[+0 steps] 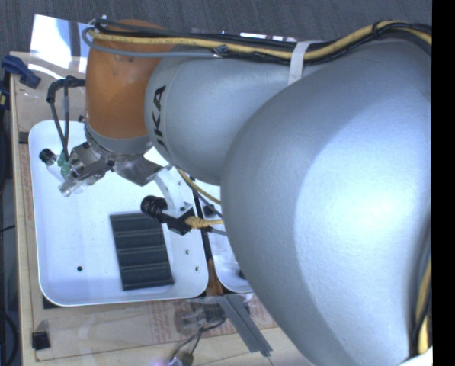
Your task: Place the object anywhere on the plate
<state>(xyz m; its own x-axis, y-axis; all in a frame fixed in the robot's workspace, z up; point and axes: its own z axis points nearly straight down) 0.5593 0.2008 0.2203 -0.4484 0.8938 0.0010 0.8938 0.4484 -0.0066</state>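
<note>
White left bin [75, 280], ridged dark object [142, 250] lower right of gripper [73, 175]

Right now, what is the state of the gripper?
Gripper: cannot be told; it hangs over the left bin, far from the dark ridged block.

arm [326, 166] smooth grey painted metal, slight sheen. white bin [67, 258] glossy plastic. dark ribbed slab [141, 250] matt; bench [97, 330] bare wood.
</note>
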